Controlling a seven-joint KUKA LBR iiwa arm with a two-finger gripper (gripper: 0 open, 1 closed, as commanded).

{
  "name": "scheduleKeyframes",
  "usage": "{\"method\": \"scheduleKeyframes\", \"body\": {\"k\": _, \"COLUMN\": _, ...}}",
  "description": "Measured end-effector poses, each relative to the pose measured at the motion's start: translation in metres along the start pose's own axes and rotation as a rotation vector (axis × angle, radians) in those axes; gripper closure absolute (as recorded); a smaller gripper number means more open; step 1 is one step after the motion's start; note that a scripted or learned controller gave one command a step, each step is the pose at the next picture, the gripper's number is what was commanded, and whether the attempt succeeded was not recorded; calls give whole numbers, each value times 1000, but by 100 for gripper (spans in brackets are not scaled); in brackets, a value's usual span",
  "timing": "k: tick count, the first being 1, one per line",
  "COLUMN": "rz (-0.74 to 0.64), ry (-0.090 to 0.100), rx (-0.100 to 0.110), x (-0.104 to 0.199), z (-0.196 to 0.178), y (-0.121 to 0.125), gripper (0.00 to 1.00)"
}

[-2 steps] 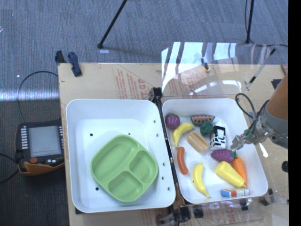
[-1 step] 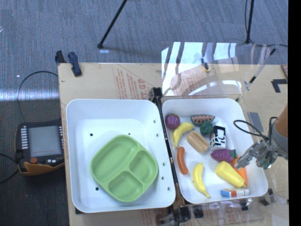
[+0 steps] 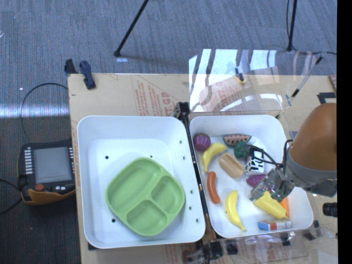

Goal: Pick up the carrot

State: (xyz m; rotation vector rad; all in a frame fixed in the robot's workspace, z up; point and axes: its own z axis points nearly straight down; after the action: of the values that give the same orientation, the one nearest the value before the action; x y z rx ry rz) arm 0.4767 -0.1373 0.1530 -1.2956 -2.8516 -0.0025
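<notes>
In the right bin (image 3: pixel 275 124), a thin orange piece that looks like the carrot (image 3: pixel 285 207) lies near the right wall, mostly hidden by a yellow wedge-shaped toy (image 3: pixel 270 205) and by the arm. My gripper (image 3: pixel 268 189) hangs low over the yellow toy's upper end, just left of the orange piece. A purple toy (image 3: pixel 256 180) lies against the gripper's left side. Nothing can be seen held in the gripper.
The right bin also holds an orange-red sausage-like piece (image 3: pixel 213 187), two bananas (image 3: pixel 235 209) (image 3: pixel 212 154), a bun (image 3: pixel 231 165), a watermelon slice (image 3: pixel 236 139), a purple vegetable (image 3: pixel 202 142) and a small tube (image 3: pixel 273 225). A green divided plate (image 3: pixel 146 196) lies in the left bin (image 3: pixel 88 147).
</notes>
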Motion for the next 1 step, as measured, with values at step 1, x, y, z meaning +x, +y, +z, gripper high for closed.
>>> {"method": "scheduleKeyframes", "body": {"k": 1, "rz": -524, "ry": -5, "rx": -2, "x": -33, "z": -19, "y": -2, "gripper": 100}}
